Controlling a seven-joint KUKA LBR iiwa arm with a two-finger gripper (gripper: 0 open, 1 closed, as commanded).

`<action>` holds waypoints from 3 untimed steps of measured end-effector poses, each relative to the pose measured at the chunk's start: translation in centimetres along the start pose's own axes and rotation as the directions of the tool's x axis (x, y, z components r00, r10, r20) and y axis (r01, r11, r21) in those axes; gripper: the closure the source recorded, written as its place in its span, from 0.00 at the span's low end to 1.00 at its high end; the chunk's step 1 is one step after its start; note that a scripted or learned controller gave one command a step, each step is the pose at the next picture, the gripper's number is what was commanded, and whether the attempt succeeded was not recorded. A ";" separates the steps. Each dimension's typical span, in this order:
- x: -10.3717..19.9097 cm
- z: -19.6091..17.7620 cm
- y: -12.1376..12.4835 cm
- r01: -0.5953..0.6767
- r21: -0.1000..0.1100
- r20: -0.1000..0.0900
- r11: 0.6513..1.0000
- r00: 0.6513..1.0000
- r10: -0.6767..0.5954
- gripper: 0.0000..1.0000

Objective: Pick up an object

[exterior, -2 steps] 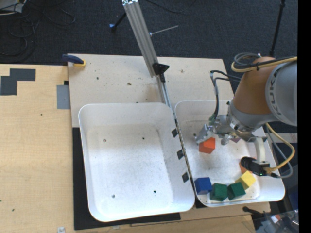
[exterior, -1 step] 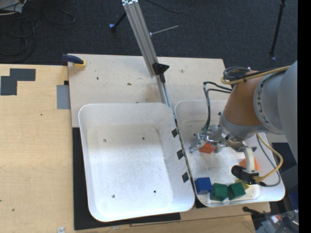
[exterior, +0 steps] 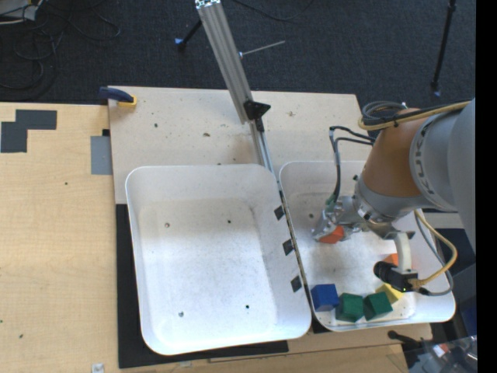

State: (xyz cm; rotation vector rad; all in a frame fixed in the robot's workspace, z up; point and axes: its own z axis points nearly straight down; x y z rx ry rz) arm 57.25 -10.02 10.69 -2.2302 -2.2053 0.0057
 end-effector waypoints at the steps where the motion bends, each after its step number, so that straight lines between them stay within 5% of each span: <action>1: -0.5 -6.2 -0.3 0.001 -0.008 0.001 1.000 1.000 -0.001 1.00; 3: 0.1 -18.0 -0.7 0.012 -0.010 0.002 1.000 1.000 -0.012 1.00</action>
